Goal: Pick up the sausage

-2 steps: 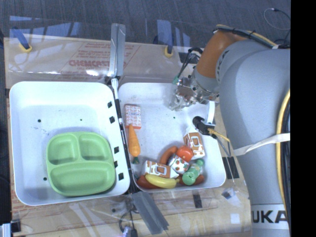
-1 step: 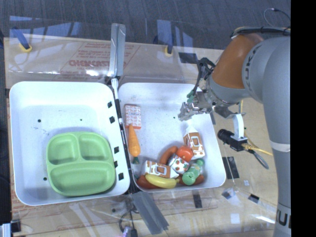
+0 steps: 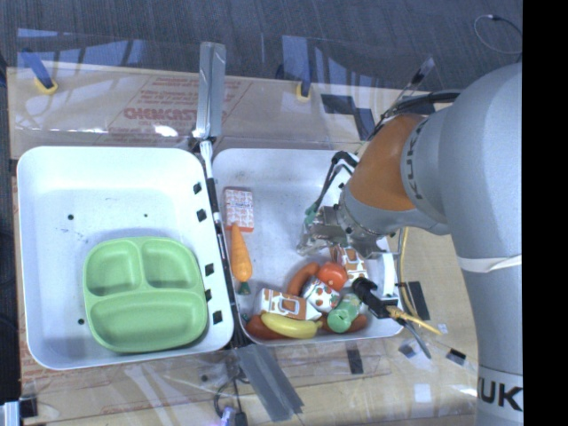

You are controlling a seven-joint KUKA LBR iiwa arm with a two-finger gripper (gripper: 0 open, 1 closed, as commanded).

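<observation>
in left bin (image 3: 53,185): one green tray (image 3: 142,293). in right bin (image 3: 266,162), near left wall: one carton (image 3: 239,209), one carrot (image 3: 240,254). at front edge: one banana (image 3: 288,326), sausage (image 3: 300,279) just behind, near middle. gripper (image 3: 321,231) above it, state not possible to tell. best to descend straight, along sausage's narrow side, avoiding neighbours.

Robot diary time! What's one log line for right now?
pincer: over right bin toys | sausage: lying in pile, not picked | green tray: left bin
</observation>
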